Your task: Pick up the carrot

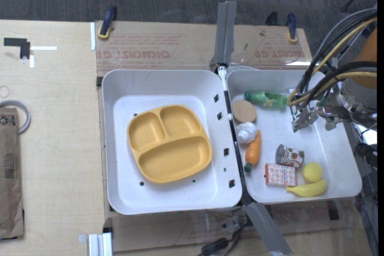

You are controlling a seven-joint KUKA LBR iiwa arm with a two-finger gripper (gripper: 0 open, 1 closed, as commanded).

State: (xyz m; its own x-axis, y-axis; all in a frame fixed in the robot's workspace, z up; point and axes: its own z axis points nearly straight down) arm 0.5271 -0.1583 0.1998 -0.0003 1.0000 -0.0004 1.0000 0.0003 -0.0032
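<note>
Hand (314, 119) over right bin (336, 189) — carrot (253, 149) inside

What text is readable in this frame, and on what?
"CHEMCAST", red print, upside down, on the left cardboard sheet behind the left bin; the rest of that line is too blurred.
Red print on the right cardboard sheet: too blurred to read.
Brown paper bag at far left: dark print, too small.
Small can and red-and-white carton in the right bin: labels unreadable.

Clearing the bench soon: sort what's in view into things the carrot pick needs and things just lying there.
Needed:
carrot
gripper

Lying about:
yellow divided plate
green bottle
brown disc
white lump
small can
red-and-white packet
lemon
banana
</note>
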